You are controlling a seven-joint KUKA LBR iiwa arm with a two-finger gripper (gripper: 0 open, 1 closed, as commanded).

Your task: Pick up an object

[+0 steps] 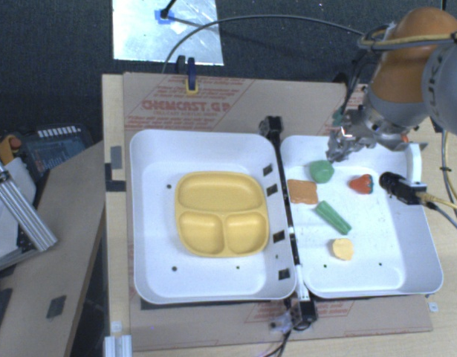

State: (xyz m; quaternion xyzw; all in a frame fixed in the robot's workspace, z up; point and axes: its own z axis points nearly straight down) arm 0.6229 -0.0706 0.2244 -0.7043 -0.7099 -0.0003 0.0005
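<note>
pincer (338,153) hovers just above green round piece (322,172).

Your grey KUKA arm (429,88) reaches in from the right of the camera view, its orange band (414,32) sitting high near the top right corner. Below the band, the grey wrist slants down and to the left. Your two-finger metal gripper (338,151) hangs at the end of it, pointing downward, low over the upper part of the right side of the table. You cannot make out the gripper's state from this slanted view.
</note>
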